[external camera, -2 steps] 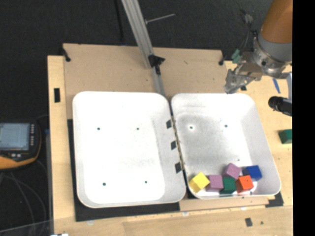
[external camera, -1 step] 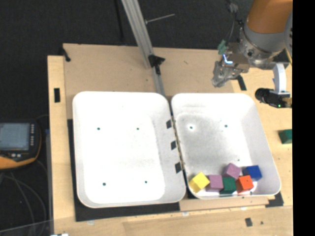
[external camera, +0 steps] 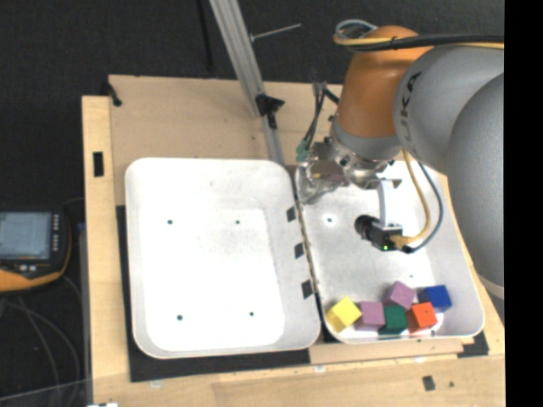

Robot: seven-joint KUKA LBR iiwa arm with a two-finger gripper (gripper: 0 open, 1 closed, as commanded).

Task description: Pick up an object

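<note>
My claw (external camera: pixel 316 179) hangs over the right bin's (external camera: pixel 450 253) far left corner; I cannot tell its state. 6 blocks (external camera: pixel 390 309) cluster along that bin's near edge.

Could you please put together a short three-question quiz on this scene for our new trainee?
1. True or false: the coloured blocks lie in the left bin.
2. Which block sits furthest left in the cluster: A) blue block, B) yellow block, C) orange block?
3. Fill in: the gripper hangs over the right bin's ____ end, away from the blocks.

Key
1. False; they lie at the near end of the right bin.
2. B.
3. Far.
</note>
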